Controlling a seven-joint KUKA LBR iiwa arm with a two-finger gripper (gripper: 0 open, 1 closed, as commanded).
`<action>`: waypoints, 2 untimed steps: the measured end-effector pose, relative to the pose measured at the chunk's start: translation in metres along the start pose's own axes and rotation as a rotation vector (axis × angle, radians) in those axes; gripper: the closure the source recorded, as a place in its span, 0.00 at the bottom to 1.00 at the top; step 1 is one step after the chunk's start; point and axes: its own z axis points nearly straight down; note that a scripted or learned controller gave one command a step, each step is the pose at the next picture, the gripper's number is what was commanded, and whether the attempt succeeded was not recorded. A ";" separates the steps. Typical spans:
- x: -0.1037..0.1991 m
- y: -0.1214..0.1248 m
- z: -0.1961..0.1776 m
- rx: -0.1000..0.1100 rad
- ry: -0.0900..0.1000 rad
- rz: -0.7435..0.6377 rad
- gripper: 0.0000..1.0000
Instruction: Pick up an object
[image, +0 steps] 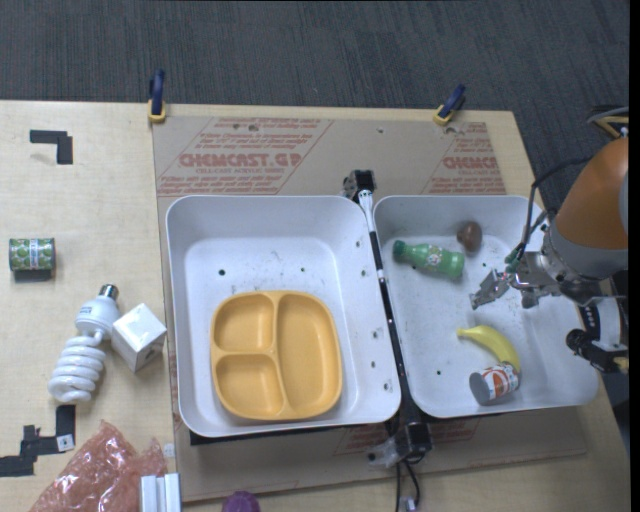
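Over right bin (560, 390), gripper (492, 290): fingers spread apart, nothing between them, low above bare floor, seemingly poised to choose among four loose items. Nearest candidates: green bottle (429, 257) on its side, long axis running left-right, cap leftward; banana (490, 343) just below, curved, axis slanting down-right. Near front wall, can (494, 382); behind bottle, brown ball (469, 235). Left bin (190, 300): yellow divided plate (277, 355), flat.

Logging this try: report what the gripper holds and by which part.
Nothing is held. The grey two-finger gripper hangs over the right white bin, between the green plastic bottle and the yellow banana, with nothing between its fingers.
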 end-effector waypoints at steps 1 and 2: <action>0.041 -0.031 0.012 0.000 0.000 -0.001 0.00; 0.040 -0.030 0.002 -0.003 -0.001 0.001 1.00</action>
